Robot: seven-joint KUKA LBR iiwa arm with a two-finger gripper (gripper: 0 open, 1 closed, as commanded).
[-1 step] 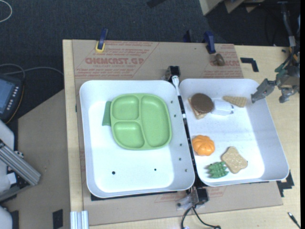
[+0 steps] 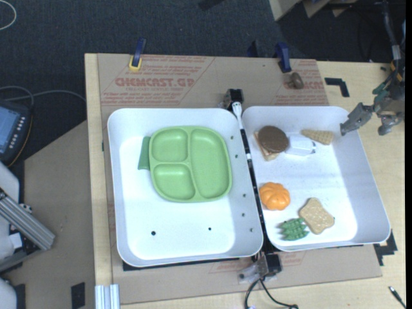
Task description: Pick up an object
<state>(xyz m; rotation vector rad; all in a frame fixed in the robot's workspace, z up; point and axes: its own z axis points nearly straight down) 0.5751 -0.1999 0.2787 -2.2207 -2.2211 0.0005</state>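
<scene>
Gripper hangs at the right bin's far right rim, fingers spread, nothing between them; inside that white bin lie a round orange toy pumpkin, a brown disc and a tan toast slice. Left white bin carries a green three-compartment plastic tray.

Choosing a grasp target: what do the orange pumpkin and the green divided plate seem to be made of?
Orange pumpkin: probably moulded plastic toy food, smooth with a slight sheen and even colour. Green divided plate: likely rigid plastic, matte to satin, one uniform pale green with soft rounded compartment ridges. Neither can be confirmed from looks alone.
</scene>
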